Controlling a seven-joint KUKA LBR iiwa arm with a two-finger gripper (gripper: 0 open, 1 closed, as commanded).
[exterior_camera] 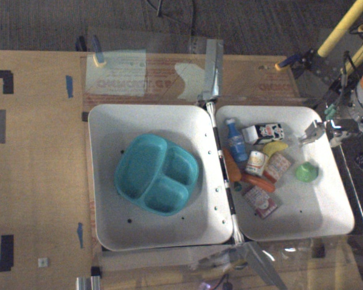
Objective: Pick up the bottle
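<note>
The task had not visibly begun to pay off — the small clear plastic bottle with a blue cap and blue label [235, 139] lay on its side in the right-hand shallow white bin [333, 219], hard against that bin's left wall, cap toward the far edge. It touched or nearly touched an orange carrot-shaped toy [232, 165] just below it, and a small black-and-white carton [264, 132] sat just beside it to the right. A yellow banana-like piece [274, 147], a small white jar [255, 162] and a flat printed packet [261, 200] crowded close by, with a green cup-like object [306, 172] further right. The tool [314, 132] hung over the bin's far right corner, well apart from the bottle, with nothing seen between its fingers; whether it was spread or closed could not be told. The teal three-compartment plastic tray [157, 174] sat alone in the left bin [109, 132]. By my judgement everything was left — approach, grasp, lift.
</note>
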